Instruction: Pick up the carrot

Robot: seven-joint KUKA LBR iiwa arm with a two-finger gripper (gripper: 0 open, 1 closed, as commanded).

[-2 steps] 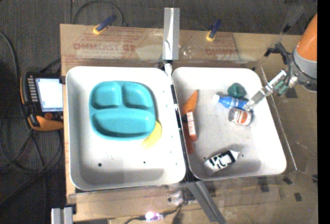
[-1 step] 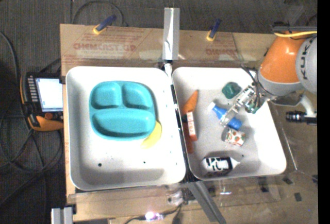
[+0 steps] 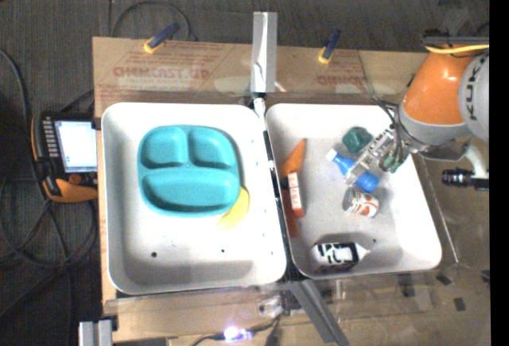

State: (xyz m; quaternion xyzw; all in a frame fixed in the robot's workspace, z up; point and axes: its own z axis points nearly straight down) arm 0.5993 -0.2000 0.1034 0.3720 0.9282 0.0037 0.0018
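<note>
Gripper (image 3: pixel 380 152) of the grey arm with the orange band (image 3: pixel 433 102) hangs over the right part of the right white bin (image 3: pixel 413 245), reaching in from the right edge; whether it is released or clenched I cannot tell, because its metal tip blurs into the clutter beneath it. Nothing can be made out between its tips.

The slim orange carrot (image 3: pixel 293 157) lies in the same bin, well to the left of the gripper, close beside the bin's left wall. Its long axis runs at a slant from near-left to far-right: one end points toward the far right, the other toward the near left, where it meets a small orange-and-white rectangular packet (image 3: pixel 295 193) lying lengthwise along the wall. Which end is the thick one is too small to tell.

Under and beside the gripper sit a dark teal rounded object (image 3: pixel 356 138), a blue plastic object (image 3: pixel 353 170) and a small red-and-white crumpled item (image 3: pixel 363 204). A black-and-white object (image 3: pixel 337 254) lies near the bin's near wall.

The left white bin (image 3: pixel 127 257) holds a turquoise plastic divided plate (image 3: pixel 188 169) with three compartments, and a yellow banana-like curved piece (image 3: pixel 236 211) pokes out from under the plate's near right corner. A handheld controller with a lit screen (image 3: pixel 67 152) rests left of the bins.
</note>
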